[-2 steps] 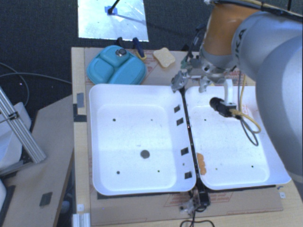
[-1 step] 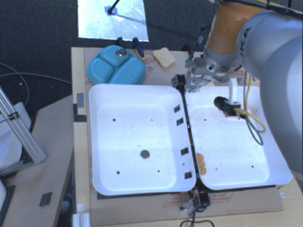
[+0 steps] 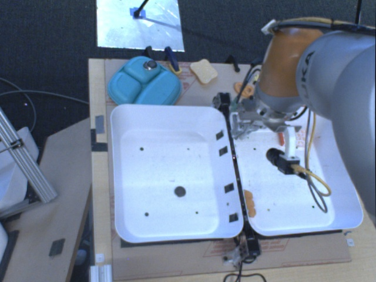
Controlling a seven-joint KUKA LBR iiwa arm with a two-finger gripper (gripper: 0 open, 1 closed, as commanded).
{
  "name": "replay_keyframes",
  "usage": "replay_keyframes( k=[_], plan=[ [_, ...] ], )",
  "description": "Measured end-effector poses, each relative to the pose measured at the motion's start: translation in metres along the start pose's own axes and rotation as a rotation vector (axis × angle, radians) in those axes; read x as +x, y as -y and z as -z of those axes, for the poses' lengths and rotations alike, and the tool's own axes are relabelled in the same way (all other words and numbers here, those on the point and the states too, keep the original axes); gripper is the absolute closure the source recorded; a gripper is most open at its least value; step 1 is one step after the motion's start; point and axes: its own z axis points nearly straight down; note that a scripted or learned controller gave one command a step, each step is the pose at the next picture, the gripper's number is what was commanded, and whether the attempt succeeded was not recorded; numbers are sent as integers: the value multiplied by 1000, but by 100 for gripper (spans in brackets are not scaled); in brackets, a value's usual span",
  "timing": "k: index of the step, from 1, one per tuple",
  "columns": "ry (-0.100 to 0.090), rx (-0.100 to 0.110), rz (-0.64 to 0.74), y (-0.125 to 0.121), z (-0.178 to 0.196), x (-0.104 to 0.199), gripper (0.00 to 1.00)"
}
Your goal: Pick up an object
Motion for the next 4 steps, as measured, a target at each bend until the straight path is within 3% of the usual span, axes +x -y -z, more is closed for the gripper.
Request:
replay_keyframes(
  k=[1, 2, 3, 4],
  plan=[
    [-2, 3, 7, 101, 0, 43, 100],
    [-5, -24, 11, 82, 160, 90, 100],
    [0, -7, 5, 84, 150, 87, 0],
    [0, -11, 0, 92, 201, 61, 0]
  ],
)
